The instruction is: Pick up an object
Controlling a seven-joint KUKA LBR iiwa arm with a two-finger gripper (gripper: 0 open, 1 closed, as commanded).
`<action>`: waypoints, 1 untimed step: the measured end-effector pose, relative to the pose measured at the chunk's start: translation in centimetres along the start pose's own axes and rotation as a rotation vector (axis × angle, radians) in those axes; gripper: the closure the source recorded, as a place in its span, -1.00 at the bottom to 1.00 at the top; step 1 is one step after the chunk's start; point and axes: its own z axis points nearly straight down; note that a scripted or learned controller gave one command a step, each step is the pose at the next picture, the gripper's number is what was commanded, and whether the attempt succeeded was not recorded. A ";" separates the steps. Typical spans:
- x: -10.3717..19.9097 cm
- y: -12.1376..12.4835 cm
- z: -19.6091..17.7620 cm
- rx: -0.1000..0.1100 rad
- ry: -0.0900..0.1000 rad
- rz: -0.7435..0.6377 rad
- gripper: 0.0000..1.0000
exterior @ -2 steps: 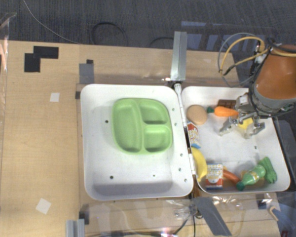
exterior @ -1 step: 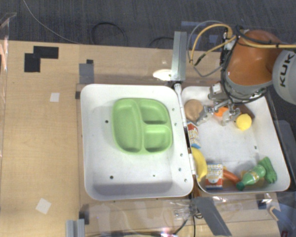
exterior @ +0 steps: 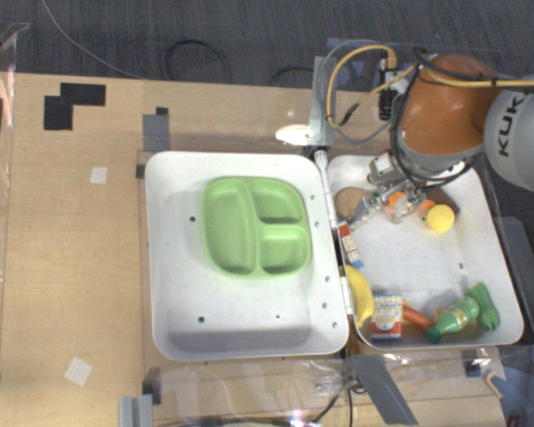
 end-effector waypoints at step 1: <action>-0.2 1.3 -0.1 0.001 0.000 0.045 -1.00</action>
